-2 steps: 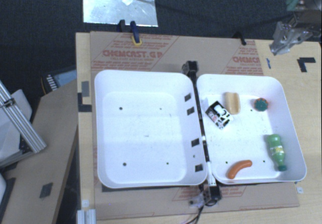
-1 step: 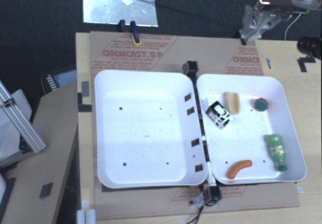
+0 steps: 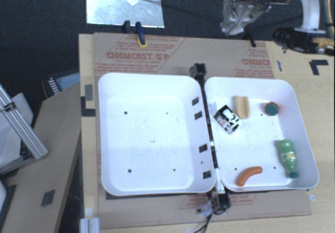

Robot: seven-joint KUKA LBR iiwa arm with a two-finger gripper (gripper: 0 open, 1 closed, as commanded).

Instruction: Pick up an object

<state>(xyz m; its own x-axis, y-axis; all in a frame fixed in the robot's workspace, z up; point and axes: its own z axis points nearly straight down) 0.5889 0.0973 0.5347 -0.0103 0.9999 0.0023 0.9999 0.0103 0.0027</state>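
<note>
The objects sit in the right bin [image 3: 301,122], below and well apart from the gripper [image 3: 233,23], which hangs at the top of the camera view beyond the bins' far edge. The gripper is blurred and partly cut off by the frame top, so I cannot tell how it stands; nothing shows in it.

Almost straight below it lie a tan bread-like piece [image 3: 241,107] and, just beside that, a black-and-white printed block [image 3: 227,119] near the divider. Further right of the gripper's line sits a small teal round thing [image 3: 271,108], too small to identify. Nearer the camera, a green bottle [image 3: 287,157] lies by the right wall and an orange sausage [image 3: 248,175] by the near wall. The left bin [image 3: 104,122] lies down-left of the gripper.
</note>
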